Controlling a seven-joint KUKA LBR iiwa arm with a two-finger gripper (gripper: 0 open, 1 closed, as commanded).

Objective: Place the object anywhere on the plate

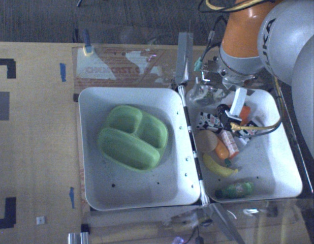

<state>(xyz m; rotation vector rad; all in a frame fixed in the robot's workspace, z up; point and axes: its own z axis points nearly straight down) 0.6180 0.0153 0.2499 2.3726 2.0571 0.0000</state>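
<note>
The green divided plate (132, 135) lies in the left white bin (96, 187), a little left of its middle, with nothing on it. My gripper (210, 92) hangs over the far left corner of the right bin (284, 172), below the orange wrist band. Just in front of it lie a black-and-white patterned item (209, 121), a brown rounded item (207, 141), an orange carrot-like piece (228, 147), a yellow banana (220, 168) and a green item (237, 189). I see nothing held in the gripper.
A small orange item (245, 113) and a white-and-red item (254, 123) lie under the arm at the back of the right bin. The raised rims between the two bins (190, 136) separate the plate from the objects. A clear panel (126, 67) lies behind the left bin.
</note>
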